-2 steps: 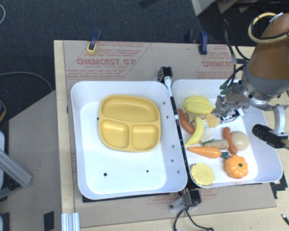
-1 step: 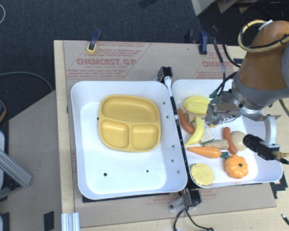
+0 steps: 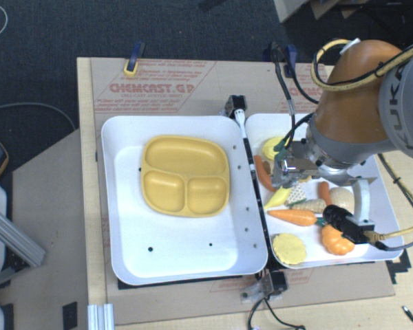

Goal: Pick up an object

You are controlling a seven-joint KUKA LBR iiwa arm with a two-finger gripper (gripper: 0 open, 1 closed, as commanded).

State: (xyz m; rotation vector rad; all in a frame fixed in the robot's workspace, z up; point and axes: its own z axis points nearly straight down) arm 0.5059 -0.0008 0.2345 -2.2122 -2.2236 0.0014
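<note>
Nearest the camera, a pale yellow disc [image 3: 289,248] and a carrot [image 3: 294,216] are seen lying in the right bin [image 3: 384,192], right of and nearer than the yellow divided plate [image 3: 186,175], with an orange piece [image 3: 339,243] farther right again. Just beyond the carrot, level with the plate's near half, the claw [image 3: 287,172] is poised low over a tight huddle of a yellow wedge [image 3: 279,197] and a red-orange sausage [image 3: 263,172]. Whether it is spread or pressed together cannot be told, and nothing can be seen gripped in it. No object has yet been picked, and the likeliest candidates are judged to be those packed beneath it. The crowding is regarded as the chief hazard: two pieces could be caught at once, a rounded one could be squeezed out sideways, or the bin wall beside the plate could be struck. The plate itself is left alone in the left bin [image 3: 124,239]. Both bins are carried on a worktop covered by printed cardboard [image 3: 158,88], to which a blue-and-yellow clamp [image 3: 132,62] is fixed beyond the plate. Dark carpet [image 3: 55,19] is seen farthest off.
</note>
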